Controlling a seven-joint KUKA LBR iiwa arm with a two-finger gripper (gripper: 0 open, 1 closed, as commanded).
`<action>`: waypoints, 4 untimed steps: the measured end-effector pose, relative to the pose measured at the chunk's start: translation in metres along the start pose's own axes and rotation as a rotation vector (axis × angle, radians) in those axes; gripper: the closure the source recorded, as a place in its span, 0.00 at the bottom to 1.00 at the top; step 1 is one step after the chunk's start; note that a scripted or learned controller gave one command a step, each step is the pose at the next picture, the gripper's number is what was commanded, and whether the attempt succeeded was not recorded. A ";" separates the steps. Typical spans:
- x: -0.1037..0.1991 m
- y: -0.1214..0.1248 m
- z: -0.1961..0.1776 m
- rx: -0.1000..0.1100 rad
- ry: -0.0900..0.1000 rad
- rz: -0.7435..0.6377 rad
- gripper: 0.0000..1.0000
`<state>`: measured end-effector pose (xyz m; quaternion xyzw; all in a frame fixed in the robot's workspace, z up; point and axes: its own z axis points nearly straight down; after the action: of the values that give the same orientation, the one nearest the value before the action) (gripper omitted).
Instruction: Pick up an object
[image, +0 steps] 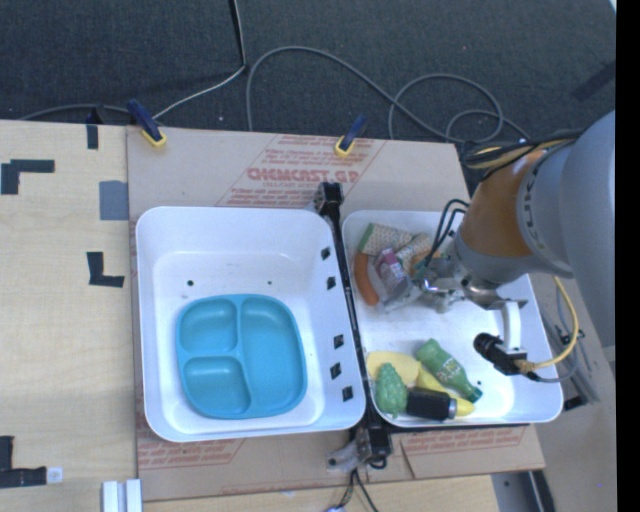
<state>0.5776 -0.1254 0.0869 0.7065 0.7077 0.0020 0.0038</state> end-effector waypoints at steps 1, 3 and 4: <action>0.022 0.041 0.001 0.003 0.001 -0.001 0.00; 0.088 -0.001 -0.098 0.008 0.003 -0.001 1.00; 0.173 -0.003 -0.123 0.009 0.004 -0.001 1.00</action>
<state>0.5732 0.0479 0.2095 0.7062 0.7080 0.0000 -0.0008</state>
